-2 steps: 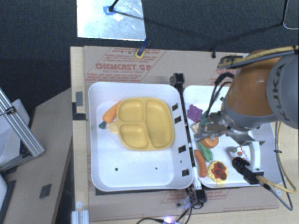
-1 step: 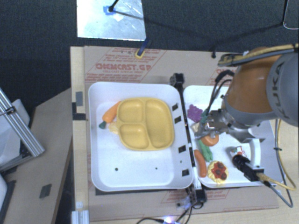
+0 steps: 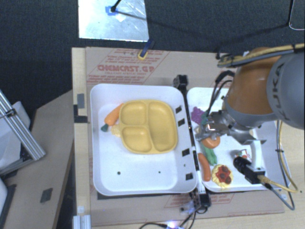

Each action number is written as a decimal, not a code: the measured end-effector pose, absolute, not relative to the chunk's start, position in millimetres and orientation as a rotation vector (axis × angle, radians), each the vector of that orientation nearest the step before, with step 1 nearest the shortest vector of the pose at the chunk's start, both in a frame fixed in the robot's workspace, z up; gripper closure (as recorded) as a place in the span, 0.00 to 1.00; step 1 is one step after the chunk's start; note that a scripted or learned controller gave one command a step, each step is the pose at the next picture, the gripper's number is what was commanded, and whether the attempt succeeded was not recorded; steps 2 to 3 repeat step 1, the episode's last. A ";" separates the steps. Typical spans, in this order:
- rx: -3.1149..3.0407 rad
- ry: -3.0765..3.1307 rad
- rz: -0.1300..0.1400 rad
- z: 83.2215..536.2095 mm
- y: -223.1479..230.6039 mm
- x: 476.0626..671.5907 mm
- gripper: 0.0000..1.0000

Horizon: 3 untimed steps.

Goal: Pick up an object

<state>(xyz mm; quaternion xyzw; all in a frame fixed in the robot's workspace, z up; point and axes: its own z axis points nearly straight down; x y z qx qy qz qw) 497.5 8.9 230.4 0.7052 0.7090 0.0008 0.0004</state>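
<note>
My gripper (image 3: 208,129) hangs low over the left part of the right bin (image 3: 267,185), with the grey and orange arm reaching in from the right. Directly under it lies an orange and red toy food piece (image 3: 211,141), partly hidden by the gripper. Purple grapes (image 3: 197,113) lie just left of the gripper. A green piece (image 3: 209,153), a red-orange sausage (image 3: 205,167) and a small dish of toy spaghetti (image 3: 222,174) sit nearer the front of that bin. I cannot make out anything held.
The left bin (image 3: 138,178) holds a yellow divided plate (image 3: 145,126) with an orange carrot (image 3: 113,115) against its left side. A black-clipped divider wall (image 3: 189,128) separates the two bins. Cardboard lies beneath them, and a metal sheet (image 3: 113,13) lies beyond.
</note>
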 end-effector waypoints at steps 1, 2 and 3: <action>2.221 2.223 0.000 214.2 0.5 493.1 1.00; 2.221 2.223 0.000 214.2 0.5 493.1 1.00; 2.221 2.223 0.000 214.2 0.5 493.1 1.00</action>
